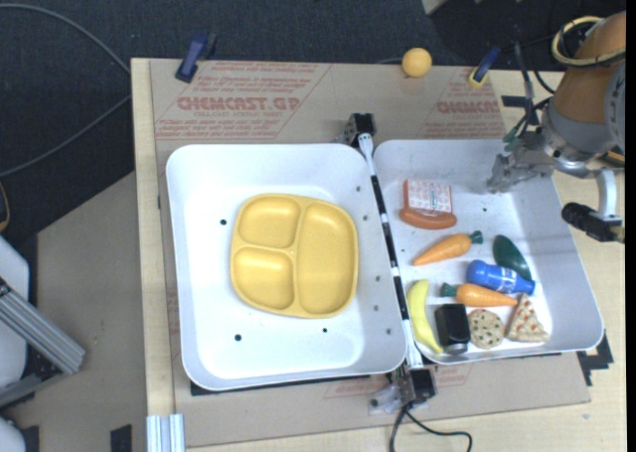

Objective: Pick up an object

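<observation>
Toys crowd the near end of the right bin (556, 231): a banana (422, 316) along its left wall, a small black block (452, 326) touching the banana, then a round cookie (486, 328) and a pizza slice (528, 322) further right. Just beyond the cookie lies an orange carrot (484, 294), with a blue bottle (500, 277) and a dark green vegetable (511, 254) next to it. A second carrot (443, 247) sits nearer the bin's middle, and past it a sausage (428, 218) lies against a red-and-white packet (429, 195). The left bin (199, 241), beside the right bin's left wall, holds a yellow divided plate (294, 254). The gripper (500, 177) hangs over the far right part of the right bin, well apart from the toys; whether it is spread or closed cannot be told, and nothing is seen in it. Beyond the right bin, a yellow ball (417, 62) rests on the bench.
</observation>
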`<state>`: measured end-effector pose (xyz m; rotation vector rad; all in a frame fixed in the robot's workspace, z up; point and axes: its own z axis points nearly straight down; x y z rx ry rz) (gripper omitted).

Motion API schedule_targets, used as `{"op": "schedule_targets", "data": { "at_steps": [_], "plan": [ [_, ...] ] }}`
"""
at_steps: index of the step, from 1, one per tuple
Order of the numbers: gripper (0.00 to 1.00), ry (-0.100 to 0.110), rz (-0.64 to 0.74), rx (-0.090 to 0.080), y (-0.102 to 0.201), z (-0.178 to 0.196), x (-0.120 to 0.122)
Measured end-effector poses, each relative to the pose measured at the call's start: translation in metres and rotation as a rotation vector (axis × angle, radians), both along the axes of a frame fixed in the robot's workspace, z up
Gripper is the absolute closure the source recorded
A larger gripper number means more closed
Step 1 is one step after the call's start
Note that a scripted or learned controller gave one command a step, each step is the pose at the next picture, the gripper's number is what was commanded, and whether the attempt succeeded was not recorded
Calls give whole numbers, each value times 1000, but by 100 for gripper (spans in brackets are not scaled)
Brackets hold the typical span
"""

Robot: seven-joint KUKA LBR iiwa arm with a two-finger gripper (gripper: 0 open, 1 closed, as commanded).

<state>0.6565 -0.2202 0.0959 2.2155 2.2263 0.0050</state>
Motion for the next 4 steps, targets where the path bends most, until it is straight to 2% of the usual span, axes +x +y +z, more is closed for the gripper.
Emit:
{"op": "schedule_targets", "data": {
  "at_steps": [1, 2, 3, 4],
  "plan": [
    [0, 2, 1, 5, 2, 0, 0],
    [0, 6, -1, 8, 1, -11, -69],
    [0, 4, -5, -1, 19, -11, -104],
    [100, 2, -6, -2, 19, -1, -103]
  ]
}}
